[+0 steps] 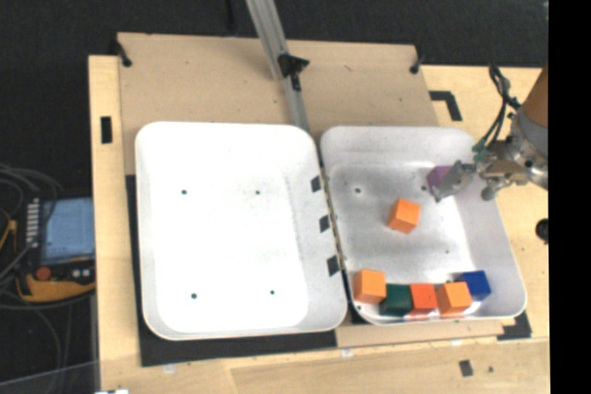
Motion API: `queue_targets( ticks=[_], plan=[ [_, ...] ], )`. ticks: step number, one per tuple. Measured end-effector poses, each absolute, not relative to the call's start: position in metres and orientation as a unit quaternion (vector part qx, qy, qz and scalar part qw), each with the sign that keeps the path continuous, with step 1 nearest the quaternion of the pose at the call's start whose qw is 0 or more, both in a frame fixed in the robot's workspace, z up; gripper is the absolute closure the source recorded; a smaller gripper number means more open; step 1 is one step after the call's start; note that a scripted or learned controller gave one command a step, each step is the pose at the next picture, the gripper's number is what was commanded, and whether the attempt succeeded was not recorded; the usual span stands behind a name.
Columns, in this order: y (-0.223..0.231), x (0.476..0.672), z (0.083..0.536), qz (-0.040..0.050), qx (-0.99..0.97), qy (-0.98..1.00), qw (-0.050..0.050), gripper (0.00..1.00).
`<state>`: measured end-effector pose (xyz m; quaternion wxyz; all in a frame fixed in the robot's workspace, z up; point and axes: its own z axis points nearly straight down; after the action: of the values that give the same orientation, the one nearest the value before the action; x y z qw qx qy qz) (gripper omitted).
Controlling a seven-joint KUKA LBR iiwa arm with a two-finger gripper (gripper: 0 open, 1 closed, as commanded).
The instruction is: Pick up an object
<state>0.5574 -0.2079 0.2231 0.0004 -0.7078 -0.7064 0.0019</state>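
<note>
Purple block (441,173) sits pinched in the gripper (452,180) over the right bin (499,226). Lifting looks underway; next, raise it clear.

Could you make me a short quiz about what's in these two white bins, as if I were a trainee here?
1. True or false: the lone orange cube sits in the left shallow white bin.
2. Which colour appears among the blocks lined along the near wall of the right shallow white bin? A) yellow B) dark green C) pink
3. Fill in: the small purple object lies close to the robot's ____.

Key
1. False; it lies near the middle of the right bin.
2. B; a dark green block sits there, with orange blocks and a blue block.
3. Two-finger gripper.
</note>
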Motion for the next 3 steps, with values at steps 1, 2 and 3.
queue_targets(
  ticks=[1, 2, 3],
  plan=[
    [-0.207, 0.555, 0.18, 0.0017, -0.708, -0.706, 0.0, 0.0],
    [-0.211, 0.558, 0.124, -0.0023, -0.708, -0.706, 0.0, 0.0],
    [-0.212, 0.559, 0.138, -0.0038, -0.71, -0.705, -0.003, 1.0]
  ],
)
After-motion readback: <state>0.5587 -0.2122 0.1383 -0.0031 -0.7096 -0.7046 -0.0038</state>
